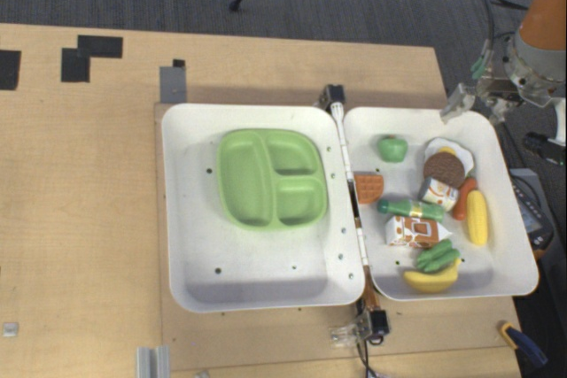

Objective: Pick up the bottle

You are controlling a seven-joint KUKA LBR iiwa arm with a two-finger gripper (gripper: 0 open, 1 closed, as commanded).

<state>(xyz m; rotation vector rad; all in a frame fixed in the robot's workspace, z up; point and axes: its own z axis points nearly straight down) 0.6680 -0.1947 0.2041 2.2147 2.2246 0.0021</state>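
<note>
The bottle (412,209) is green with a yellowish label and lies on its side in the middle of the right bin (505,279), among toy foods. My gripper (476,103) hangs over that bin's far right corner, well beyond the bottle and up-right of it. Its two fingers stand apart with nothing between them.
Around the bottle lie a waffle (368,187), two small cartons (413,231), a carrot (462,196), a yellow corn cob (477,217), a banana (431,280), a green vegetable (437,257) and a green apple (392,148). The left bin (190,279) holds a green divided plate (271,178).
</note>
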